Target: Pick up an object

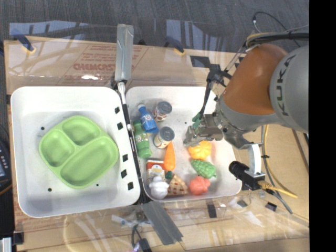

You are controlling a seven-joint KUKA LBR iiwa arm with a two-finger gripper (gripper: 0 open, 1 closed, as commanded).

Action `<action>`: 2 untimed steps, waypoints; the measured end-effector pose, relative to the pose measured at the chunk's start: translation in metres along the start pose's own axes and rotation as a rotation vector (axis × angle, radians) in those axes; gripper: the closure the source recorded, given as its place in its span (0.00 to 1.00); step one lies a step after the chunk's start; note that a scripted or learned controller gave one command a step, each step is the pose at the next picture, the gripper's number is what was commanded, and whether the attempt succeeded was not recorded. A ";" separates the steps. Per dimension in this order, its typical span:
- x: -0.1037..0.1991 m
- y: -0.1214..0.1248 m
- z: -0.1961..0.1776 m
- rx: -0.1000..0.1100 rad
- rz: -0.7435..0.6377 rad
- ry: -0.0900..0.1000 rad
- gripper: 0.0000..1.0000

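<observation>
A grey KUKA arm [273,88] with a broad orange band reaches in from the right over two shallow white bins sitting side by side on a bench.

The left bin [31,188] holds one thing: a light green divided plate [79,150] with three compartments, lying flat near the bin's middle.

The right bin [178,96] holds a cluster of small toy foods and containers. The arm's gripper [197,135] hangs low over the bin's right half, just above and left of a yellow toy [200,150], near enough that it may be touching its top. Whether the claw is apart or together cannot be told from this angle, and nothing is visibly held between its fingers.

Below the yellow toy lie a green bumpy toy [203,168] and a red-orange round toy [198,185]. Toward the bin's left side lie a green bottle [142,140], a blue bottle [146,118], two small cans [164,109], and an orange carrot [169,157]. A waffle-patterned wedge [177,186] and a white toy [158,188] rest at the near edge.
</observation>
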State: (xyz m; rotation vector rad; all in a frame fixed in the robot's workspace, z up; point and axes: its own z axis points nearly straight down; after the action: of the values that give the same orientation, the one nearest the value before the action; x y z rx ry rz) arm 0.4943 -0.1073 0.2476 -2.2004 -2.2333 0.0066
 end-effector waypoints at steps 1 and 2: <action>0.000 0.000 0.000 0.000 -0.001 -0.001 0.00; -0.014 -0.016 0.145 -0.007 -0.079 -0.001 0.00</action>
State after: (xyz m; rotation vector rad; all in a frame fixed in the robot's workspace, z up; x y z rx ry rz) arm 0.4771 -0.1214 0.1026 -2.1144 -2.3225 -0.0007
